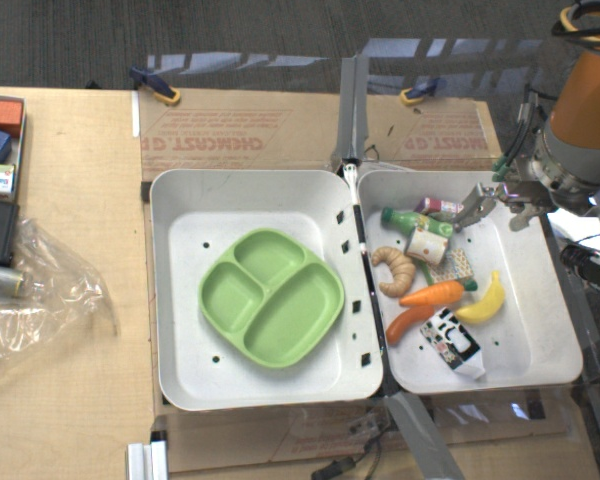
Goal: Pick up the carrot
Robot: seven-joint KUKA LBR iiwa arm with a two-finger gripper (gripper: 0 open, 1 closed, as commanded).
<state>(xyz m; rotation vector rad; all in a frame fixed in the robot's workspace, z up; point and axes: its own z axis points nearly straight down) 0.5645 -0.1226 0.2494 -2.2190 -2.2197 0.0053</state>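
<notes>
Fingers of the grey two-finger gripper (500, 204) look spread, though blurred, nothing between them. The orange plastic carrot (437, 293) lies toward seven o'clock, well apart, its long axis running two-to-eight o'clock.

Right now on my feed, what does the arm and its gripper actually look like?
The arm shows a broad orange band above a grey wrist section, with a black cable looping over its top. Below sits a metallic grey gripper with slim silver fingers, and thin wires run along the wrist's side.

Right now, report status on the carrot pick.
Gripper over right bin's far edge. Carrot lies untouched mid-bin. Croissant, banana and red pepper crowd it.
</notes>
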